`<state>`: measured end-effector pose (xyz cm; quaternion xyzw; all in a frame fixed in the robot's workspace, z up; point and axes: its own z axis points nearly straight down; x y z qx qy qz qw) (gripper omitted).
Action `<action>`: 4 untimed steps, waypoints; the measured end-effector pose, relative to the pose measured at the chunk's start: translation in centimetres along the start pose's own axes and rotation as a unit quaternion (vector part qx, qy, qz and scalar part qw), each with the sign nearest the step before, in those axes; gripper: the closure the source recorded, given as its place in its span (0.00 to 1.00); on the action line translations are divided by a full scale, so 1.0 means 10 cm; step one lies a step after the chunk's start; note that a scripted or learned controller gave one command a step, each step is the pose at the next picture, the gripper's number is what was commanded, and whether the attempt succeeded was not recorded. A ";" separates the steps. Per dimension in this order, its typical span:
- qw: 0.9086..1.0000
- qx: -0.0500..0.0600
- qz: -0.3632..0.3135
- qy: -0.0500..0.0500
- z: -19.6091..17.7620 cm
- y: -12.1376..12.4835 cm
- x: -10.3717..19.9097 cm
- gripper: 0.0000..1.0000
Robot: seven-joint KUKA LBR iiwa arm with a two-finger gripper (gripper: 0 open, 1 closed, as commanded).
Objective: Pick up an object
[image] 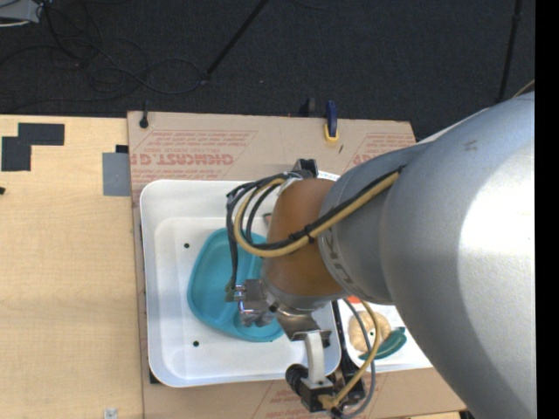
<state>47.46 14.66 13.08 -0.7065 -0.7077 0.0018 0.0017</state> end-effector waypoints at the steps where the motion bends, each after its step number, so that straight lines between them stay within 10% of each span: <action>1: 1.000 -0.004 0.000 0.001 -0.79 0.02 0.10 1.00; 2: 1.000 0.002 -0.002 0.000 -0.21 0.03 0.70 1.00; 4: 1.000 -0.005 0.000 0.001 -1.75 0.09 0.96 1.00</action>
